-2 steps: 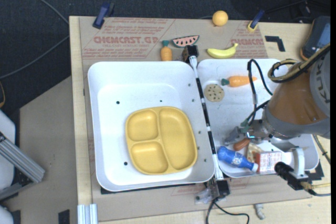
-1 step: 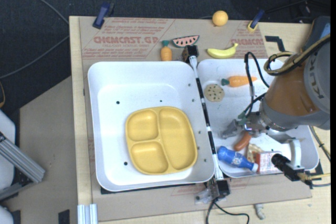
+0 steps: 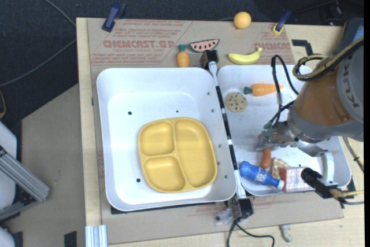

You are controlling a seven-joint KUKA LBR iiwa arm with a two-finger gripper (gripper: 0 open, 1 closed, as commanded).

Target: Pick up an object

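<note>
My gripper hangs low over the middle of the right bin, at the end of the grey arm with the orange band. Just below it lies a small red-orange sausage-shaped piece. A blue bottle lies along the bin's front edge, with a red and white packet to its right. Toward the back of the bin lie a toy carrot and a round speckled cookie. Nothing shows between the gripper and the bin floor that I can call held.
The left bin holds a yellow divided plate. On the bench behind the bins lie a banana, a watermelon slice, a small orange piece and an orange ball. Black cables loop by the arm.
</note>
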